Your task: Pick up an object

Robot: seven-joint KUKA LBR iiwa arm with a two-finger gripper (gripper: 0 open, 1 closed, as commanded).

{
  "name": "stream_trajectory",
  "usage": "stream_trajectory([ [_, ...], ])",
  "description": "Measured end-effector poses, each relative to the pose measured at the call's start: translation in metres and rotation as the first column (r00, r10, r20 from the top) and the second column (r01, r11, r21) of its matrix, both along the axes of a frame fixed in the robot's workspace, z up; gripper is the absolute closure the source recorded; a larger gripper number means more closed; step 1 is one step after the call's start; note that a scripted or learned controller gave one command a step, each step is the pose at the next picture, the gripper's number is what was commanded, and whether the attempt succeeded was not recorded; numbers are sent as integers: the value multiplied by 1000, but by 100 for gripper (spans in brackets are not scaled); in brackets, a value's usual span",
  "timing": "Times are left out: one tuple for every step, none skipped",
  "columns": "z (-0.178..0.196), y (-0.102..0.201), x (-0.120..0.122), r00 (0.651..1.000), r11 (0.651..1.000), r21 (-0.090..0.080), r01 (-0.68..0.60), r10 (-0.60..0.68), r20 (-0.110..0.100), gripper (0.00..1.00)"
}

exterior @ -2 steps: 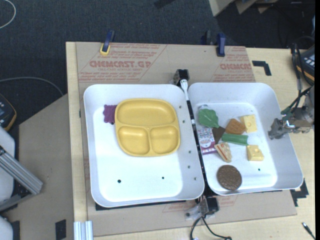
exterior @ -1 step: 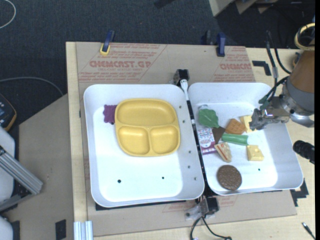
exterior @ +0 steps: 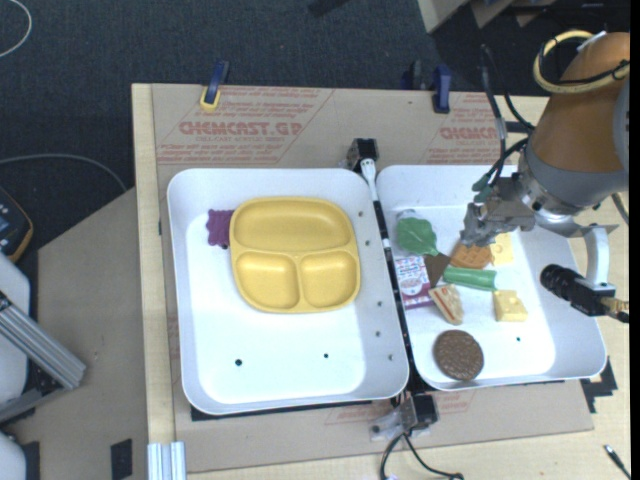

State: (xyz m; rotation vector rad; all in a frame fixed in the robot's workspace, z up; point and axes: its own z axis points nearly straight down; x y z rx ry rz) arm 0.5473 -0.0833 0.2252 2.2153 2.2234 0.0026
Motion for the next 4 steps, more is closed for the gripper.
stream_trajectory([
  [-2,30,31,1000,1000,0,1,-1,0,100],
  [-8,75,56,1000,1000,0,2,-2,0,100],
  [-9,119,84,1000,1000,1,0,0,1,100],
  [9,137,111,1000,1000,0,2,-2,1,100],
])
